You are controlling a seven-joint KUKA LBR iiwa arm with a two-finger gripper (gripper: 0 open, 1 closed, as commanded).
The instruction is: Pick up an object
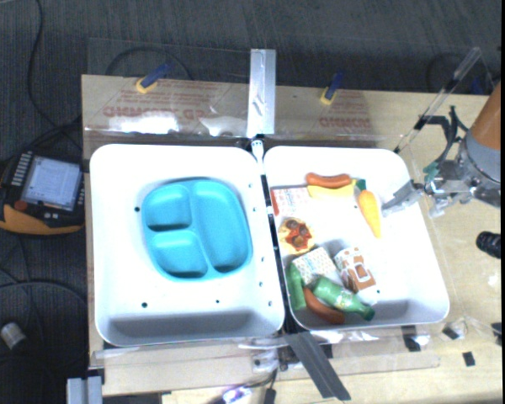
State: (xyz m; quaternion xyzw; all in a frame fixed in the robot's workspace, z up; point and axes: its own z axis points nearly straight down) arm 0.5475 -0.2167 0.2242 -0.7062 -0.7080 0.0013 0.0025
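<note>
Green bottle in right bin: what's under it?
The green bottle lies across a brown, sausage-like item, beside a small printed box. What the bottle covers can't be seen.

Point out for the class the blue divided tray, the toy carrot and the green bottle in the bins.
blue divided tray (195,228): camera view, on the ridge where its compartments meet.
toy carrot (369,211): camera view, on the middle of its orange body.
green bottle (340,298): camera view, on the middle of its body.

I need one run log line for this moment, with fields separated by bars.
phase: approach | end effector: at right bin's right rim, nothing held | nearest: carrot | divided plate: left bin
</note>
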